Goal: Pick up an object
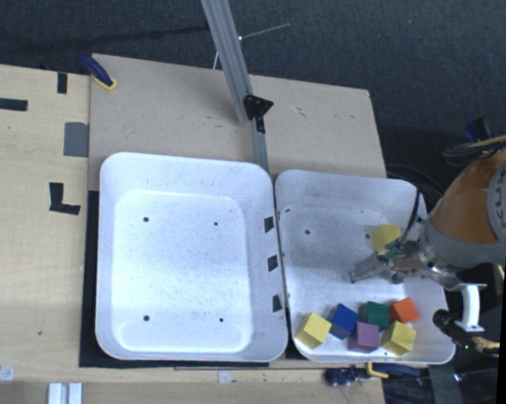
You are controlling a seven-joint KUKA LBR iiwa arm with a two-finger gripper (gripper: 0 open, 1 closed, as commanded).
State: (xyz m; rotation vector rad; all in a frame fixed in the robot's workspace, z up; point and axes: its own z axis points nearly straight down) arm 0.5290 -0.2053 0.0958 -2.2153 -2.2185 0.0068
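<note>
The gripper (365,268) reaches into the right bin (323,202) from the right; whether its fingers are spread I cannot tell. A yellow block (384,237) lies just beyond it. Yellow, blue, green, purple and orange blocks (361,325) cluster along the near wall.

The grey arm (483,219) is being seen entering from three o'clock, its orange band (462,204) lying just above the wrist. The wrist is being angled down and toward nine o'clock. The gripper (363,272) is being held low, its two dark fingers (372,265) pointing toward eight o'clock, with their spread not being made out clearly.
</note>
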